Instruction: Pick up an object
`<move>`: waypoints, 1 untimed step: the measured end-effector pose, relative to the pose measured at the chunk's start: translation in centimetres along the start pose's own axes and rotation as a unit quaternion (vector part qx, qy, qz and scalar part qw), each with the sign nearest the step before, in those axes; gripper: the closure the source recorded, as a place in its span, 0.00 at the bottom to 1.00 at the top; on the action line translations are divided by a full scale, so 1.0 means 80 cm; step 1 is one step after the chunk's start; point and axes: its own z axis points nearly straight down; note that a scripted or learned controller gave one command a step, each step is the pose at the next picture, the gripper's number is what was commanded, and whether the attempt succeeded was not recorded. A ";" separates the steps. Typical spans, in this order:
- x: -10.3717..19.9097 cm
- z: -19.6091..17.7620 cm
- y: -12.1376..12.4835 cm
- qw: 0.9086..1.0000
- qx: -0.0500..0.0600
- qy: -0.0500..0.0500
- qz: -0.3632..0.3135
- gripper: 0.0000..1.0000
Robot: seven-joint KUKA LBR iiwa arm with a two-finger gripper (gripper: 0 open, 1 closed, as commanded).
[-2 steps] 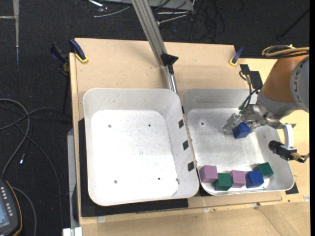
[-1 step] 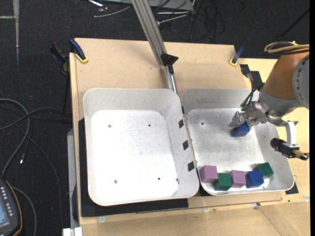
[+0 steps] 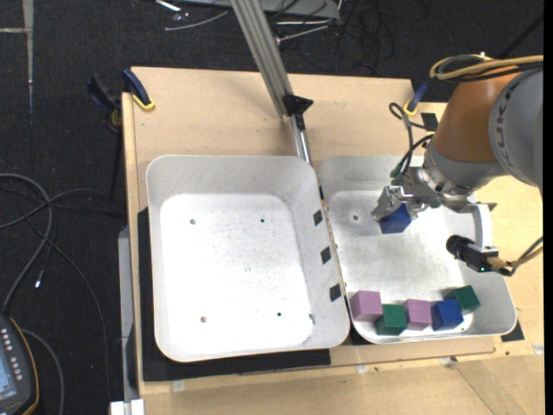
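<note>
Item: gripper (image 3: 393,210), on the grey arm (image 3: 510,137) with the orange band, reaching in from the right and positioned over the upper part of the right bin (image 3: 432,258). Its fingers are closed on a blue block (image 3: 397,221), which sits between them at the gripper's lower end; whether the block touches the bin floor cannot be told.

Item: right bin, shallow, white, set on the tabletop (image 3: 216,111). Along its near edge lies a row of five blocks, touching or just beside one another:
- a purple block (image 3: 366,304), leftmost;
- a green block (image 3: 394,318), just beside it toward the near rim;
- a second purple block (image 3: 419,313), in the middle;
- a second blue block (image 3: 447,313), next to the right;
- a dark green block (image 3: 467,298), rightmost, slightly farther back.
This row lies well apart from the gripped blue block.

Item: left bin (image 3: 233,258), shallow, white, side by side with the right bin, their inner rims touching.

Item: a metal pole (image 3: 263,46), slanting down from the top toward the gap between the bins.
</note>
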 end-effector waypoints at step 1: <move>0.094 -0.055 0.037 1.000 -0.001 -0.001 -0.001 1.00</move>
